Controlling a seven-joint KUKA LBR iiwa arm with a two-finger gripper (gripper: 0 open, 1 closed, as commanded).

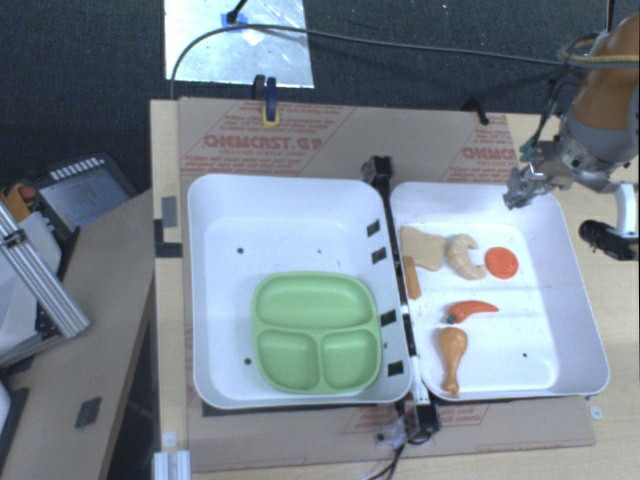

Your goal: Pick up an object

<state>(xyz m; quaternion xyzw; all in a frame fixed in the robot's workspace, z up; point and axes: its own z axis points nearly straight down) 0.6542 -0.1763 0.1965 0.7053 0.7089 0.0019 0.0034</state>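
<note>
Left bin (pixel 215 208) — a shallow white plastic bin on the table (pixel 120 268) — is seen holding a pale green three-compartment plastic tray (pixel 317 330), lying flat toward its front right. No risk is read there unless the tray gets targeted: it is wide and flat, so a two-finger pinch would likely slip off its rim.

Right white bin (pixel 570 298) carries the small pieces, all toy food. A thin tan stick-shaped piece (pixel 410 277) lies against the left wall; a wall collision is judged likely if a grasp is tried on it. A beige bread-slice-shaped piece (pixel 424 248) is touching a pale curled croissant-like piece (pixel 464 256) — two things could be nudged or dragged together. Just beside them lies a flat orange-red round slice (pixel 502 262), low enough that a pinch may close on nothing. Below, a red-orange chilli-shaped piece (pixel 472 310) and a tan drumstick-shaped piece (pixel 451 359) sit apart from the rest; these are judged the easier picks, though the drumstick's rounded end could roll.

The tool (pixel 524 186) hangs over the bin's far right corner, well apart from every piece, with nothing seen in it. Whether it is apart or together cannot be told — too small and blurred. A descent from there would meet the bin rim, not an object.
</note>
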